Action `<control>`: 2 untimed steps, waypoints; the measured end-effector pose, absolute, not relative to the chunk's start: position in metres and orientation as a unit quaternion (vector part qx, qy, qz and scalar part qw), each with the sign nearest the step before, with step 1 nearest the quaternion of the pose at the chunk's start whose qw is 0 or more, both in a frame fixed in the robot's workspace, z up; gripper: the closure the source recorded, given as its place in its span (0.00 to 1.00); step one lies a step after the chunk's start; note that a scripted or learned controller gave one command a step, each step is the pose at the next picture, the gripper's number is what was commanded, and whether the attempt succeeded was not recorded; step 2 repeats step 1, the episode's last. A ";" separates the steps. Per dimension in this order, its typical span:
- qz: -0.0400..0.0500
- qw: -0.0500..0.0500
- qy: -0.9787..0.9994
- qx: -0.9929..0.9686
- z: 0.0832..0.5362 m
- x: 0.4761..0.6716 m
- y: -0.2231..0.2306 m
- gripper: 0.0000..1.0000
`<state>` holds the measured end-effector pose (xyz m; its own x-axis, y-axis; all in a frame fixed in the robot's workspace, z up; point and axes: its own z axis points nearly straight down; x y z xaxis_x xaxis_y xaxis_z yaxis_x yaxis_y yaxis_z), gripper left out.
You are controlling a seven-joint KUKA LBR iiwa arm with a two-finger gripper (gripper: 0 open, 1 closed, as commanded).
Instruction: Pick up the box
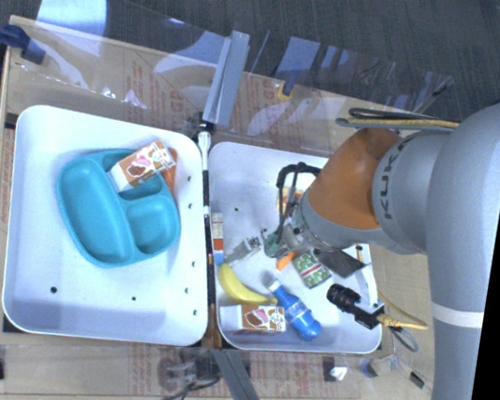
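Observation:
A small brown and white box (145,166) lies tilted on the upper rim of a blue divided tray (116,211) in the left bin (21,280). A second, similar box (263,319) lies flat at the front of the right bin (244,179), beside a banana (242,286). My gripper (273,242) is low in the middle of the right bin, under the orange wrist band (345,195), above and behind the banana. It hangs apart from both boxes.
In the right bin a blue bottle (297,313) lies next to the front box, with a green and white packet (311,271) behind it. A thin carton (216,236) rests along the wall between the bins. The arm covers the bin's right side.

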<state>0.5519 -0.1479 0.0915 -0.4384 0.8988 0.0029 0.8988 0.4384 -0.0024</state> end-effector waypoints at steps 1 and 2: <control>0.001 -0.002 -0.855 -0.519 0.093 0.587 -0.142 0.00; 0.001 -0.002 -0.855 -0.519 0.093 0.587 -0.142 0.00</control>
